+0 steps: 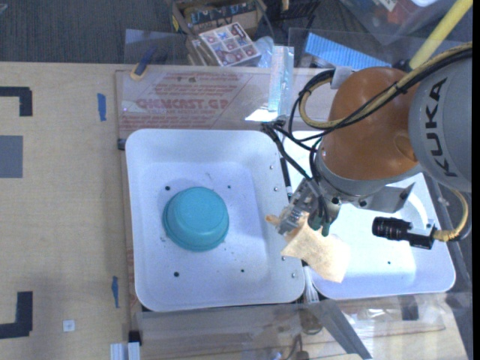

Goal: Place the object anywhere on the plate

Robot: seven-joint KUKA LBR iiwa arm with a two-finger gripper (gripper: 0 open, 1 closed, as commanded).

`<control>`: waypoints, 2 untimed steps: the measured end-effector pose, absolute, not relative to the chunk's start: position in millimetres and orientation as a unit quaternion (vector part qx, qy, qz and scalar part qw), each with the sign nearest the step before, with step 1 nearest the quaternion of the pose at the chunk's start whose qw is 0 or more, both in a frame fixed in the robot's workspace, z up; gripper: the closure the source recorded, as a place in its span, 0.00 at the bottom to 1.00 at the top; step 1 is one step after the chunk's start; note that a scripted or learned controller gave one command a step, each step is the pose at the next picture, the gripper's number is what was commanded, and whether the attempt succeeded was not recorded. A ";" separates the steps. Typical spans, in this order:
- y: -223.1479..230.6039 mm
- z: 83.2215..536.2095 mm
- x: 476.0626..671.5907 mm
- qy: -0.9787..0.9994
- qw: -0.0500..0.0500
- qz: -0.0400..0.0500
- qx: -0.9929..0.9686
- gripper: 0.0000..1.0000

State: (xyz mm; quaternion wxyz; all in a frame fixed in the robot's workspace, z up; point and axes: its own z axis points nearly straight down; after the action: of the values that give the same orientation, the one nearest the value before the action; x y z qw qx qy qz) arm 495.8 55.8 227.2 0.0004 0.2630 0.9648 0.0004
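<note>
Round teal-blue plastic plate [196,217], plain, left of the gripper [307,217]. Flat tan-yellow slice-shaped object [319,252] right below it, no pattern. Shallow white plastic bins [225,291], dark specks on the left floor. Grey arm [442,126], glossy orange wrist band [371,118], black cables.

A: From my console the arm [375,126] covers much of the right bin [390,272].
B: Same here; I can't tell how the gripper [309,217] stands.
</note>
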 end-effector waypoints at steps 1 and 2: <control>96.2 229.4 492.0 0.998 0.002 0.001 0.067 1.00; 147.2 237.9 494.5 1.000 0.003 0.002 0.000 1.00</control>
State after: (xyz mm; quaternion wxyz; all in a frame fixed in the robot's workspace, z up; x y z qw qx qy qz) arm 494.5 147.2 237.9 0.0029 0.0004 1.0000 0.0015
